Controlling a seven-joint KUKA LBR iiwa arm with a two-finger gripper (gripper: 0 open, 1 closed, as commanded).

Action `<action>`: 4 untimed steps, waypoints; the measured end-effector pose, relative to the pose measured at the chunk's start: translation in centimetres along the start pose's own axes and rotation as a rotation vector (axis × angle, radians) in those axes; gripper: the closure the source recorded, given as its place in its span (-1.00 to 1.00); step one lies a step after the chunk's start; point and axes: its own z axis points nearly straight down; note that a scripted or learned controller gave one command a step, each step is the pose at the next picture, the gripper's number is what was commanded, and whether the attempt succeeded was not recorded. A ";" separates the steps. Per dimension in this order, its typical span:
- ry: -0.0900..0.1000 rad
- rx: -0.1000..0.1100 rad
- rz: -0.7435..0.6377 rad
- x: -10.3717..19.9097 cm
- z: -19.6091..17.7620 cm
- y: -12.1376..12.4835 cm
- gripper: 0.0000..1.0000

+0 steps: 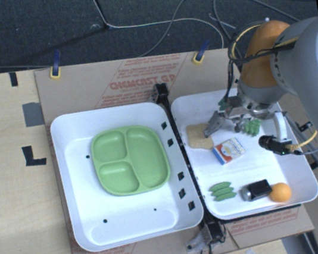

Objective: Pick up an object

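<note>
Two shallow white bins are seen side by side on the counter (10, 178), over a brown cardboard sheet (133, 79). The left bin (75, 185) carries a green divided plate (130, 159), set near its middle. The right bin (296, 191) carries the loose objects: a tan flat piece (197, 137) near the bin's left wall, a small red, white and blue carton (228, 150) just right of it, a green pea pod (221, 190) lower down, a black block (256, 190) to the pod's right, and an orange ball (280, 193) touching or just beside that block. A green leafy item (251, 126) is seen close under the wrist. The tool (217, 123) is positioned low over the upper part of the right bin, between the tan piece and the carton. Its fingers appear spread apart, and nothing is seen between them. The grey arm (299, 63), with its orange band (261, 55), enters from the right. Cables (148, 28) are noted on the dark floor behind.
</note>
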 end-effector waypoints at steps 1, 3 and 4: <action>0.001 -0.005 -0.002 0.1 -1.4 0.2 1.00; 0.001 -0.011 0.000 -0.2 -11.3 0.2 1.00; 0.000 -0.012 -0.001 -0.6 -17.1 1.1 1.00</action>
